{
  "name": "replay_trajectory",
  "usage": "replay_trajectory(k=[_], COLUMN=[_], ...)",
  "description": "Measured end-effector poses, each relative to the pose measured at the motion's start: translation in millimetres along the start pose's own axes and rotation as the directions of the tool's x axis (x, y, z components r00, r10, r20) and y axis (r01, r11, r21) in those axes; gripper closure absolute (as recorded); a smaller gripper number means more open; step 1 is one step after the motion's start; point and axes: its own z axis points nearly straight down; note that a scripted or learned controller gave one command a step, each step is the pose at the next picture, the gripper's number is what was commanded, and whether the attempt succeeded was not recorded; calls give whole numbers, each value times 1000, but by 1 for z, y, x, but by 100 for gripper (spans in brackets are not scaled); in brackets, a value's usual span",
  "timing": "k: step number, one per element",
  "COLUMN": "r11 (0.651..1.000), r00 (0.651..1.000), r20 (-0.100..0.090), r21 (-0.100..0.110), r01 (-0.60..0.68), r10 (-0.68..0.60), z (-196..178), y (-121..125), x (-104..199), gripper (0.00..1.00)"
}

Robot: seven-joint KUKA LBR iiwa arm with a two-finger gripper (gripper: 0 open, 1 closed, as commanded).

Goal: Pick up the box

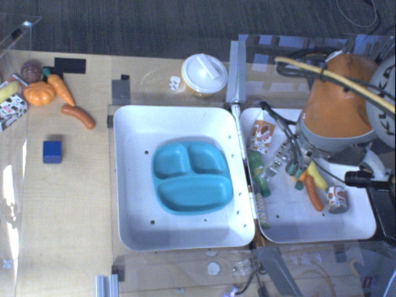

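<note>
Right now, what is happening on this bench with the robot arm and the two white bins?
The grey and orange robot arm reaches from the right over the right white bin, which holds a pile of small toy items. Among them a small brown and white carton box lies near the bin's upper left corner, apart from the arm. The left white bin holds a blue divided plastic tray. Nothing is visibly held, so the pick seems not yet done.
</note>
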Motion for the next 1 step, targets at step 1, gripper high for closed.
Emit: replay_trajectory(k=[1], r11=[962], r00=[962], r20=[1], r21=[0], r01=[-271], r10=[271], z=[17], y=[32], x=[-50], gripper=[100])
